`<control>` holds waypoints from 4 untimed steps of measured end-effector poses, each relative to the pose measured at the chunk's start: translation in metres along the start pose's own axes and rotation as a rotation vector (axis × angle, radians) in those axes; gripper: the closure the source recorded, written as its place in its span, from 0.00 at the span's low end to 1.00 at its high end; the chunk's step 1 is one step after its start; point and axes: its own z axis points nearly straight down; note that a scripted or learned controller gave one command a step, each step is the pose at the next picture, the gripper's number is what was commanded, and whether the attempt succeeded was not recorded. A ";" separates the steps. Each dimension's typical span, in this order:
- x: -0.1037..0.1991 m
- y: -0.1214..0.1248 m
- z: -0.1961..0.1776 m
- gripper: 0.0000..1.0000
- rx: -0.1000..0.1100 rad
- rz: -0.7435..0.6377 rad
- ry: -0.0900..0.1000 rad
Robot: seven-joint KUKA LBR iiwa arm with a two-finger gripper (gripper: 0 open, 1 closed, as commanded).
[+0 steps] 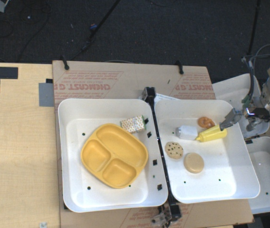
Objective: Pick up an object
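The gripper (230,119) hangs at the right bin's (249,184) upper right edge, beside the yellow bottle (212,135); whether it is open or closed I cannot tell. A good pick centres over the bottle's body. Crowding it are a white item (186,131), a brown pastry (205,122), a cookie (174,150) and a tan disc (194,163). The left bin (71,175) holds a yellow tray (114,155).

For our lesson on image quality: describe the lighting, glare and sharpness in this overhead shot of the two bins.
Camera view: lighting is even and soft, with faint shadows beside the yellow tray; the white bins look bright, nearly washed out; the floor above the bench is dark; the gripper at the right is slightly blurred.
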 end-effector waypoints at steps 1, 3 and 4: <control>0.001 0.002 -0.006 0.00 -0.011 -0.003 -0.002; -0.004 -0.006 0.101 0.00 -0.005 -0.002 0.000; -0.010 -0.011 0.162 0.00 -0.006 -0.002 0.000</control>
